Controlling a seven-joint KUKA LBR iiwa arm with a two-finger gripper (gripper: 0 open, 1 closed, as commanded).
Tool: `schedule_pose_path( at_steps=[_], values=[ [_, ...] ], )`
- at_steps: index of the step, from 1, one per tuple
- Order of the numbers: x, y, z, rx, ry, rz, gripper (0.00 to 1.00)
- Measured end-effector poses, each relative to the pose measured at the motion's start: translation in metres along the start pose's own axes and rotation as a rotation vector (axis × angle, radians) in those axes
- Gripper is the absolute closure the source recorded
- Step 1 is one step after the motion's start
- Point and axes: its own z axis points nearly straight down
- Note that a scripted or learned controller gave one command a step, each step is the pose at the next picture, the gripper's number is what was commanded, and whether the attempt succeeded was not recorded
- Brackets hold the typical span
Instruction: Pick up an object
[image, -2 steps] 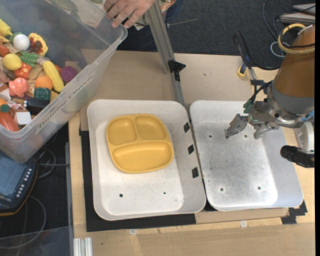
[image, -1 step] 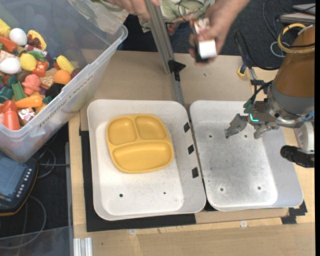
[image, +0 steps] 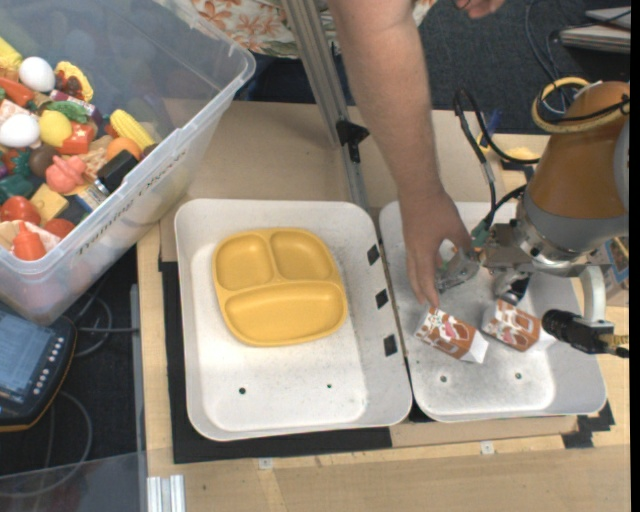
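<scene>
1. Whether the gripper (image: 465, 268) is open or closed cannot be told, since a person's hand (image: 435, 262) lies partly across its tip; nothing is seen gripped in it.
2. At far left, a clear plastic tub (image: 150, 170) holds a heap of toy food in many colours.
3. Below it, a dark handheld device (image: 28, 365) lies off the bench's edge.
4. The left white bin (image: 300, 400) bears a yellow divided plate (image: 280, 285), lying flat in its upper half.
5. The right white bin (image: 500, 395) holds two small printed cartons, both lying on their sides.
6. The left carton (image: 447, 335) lies just below the person's fingertips.
7. The right carton (image: 512, 326) lies near the first, apart from it, below the gripper.
8. The grey and orange arm (image: 585, 160) leans in from the right, over the right bin.
</scene>
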Motion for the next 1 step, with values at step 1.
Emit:
schedule_pose_path(
  at_steps=[1],
  values=[
    [0.0076,-0.0058,0.0469,0.001,0.001,-0.001,0.00]
  ],
)
